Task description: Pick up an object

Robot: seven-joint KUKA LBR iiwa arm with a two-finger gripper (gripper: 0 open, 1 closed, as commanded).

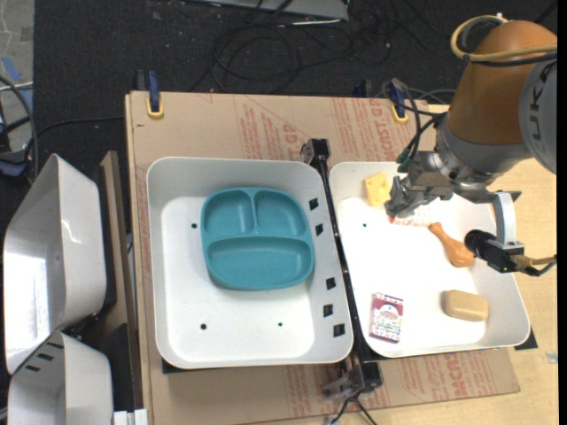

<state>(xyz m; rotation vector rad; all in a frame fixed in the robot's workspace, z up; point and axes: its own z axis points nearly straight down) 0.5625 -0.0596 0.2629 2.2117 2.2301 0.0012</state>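
My gripper (399, 204) hangs low over the far part of the right bin (423, 343), just right of a yellow cheese-like wedge (376, 188). A small red scrap (400, 221) lies right under it. An orange drumstick-shaped toy (452, 244) lies to its right and nearer the camera. A tan oval block (465, 305) and a small pink-and-white card box (386, 316) rest near the bin's front. I see nothing held between the fingers.
The left bin (177, 326) holds a teal divided plate (257, 238). Black clips line the wall between the two bins. A black fitting on a white bracket (493, 249) sits at the right bin's right side. Spare white bins (49, 264) stand off the bench at the left.
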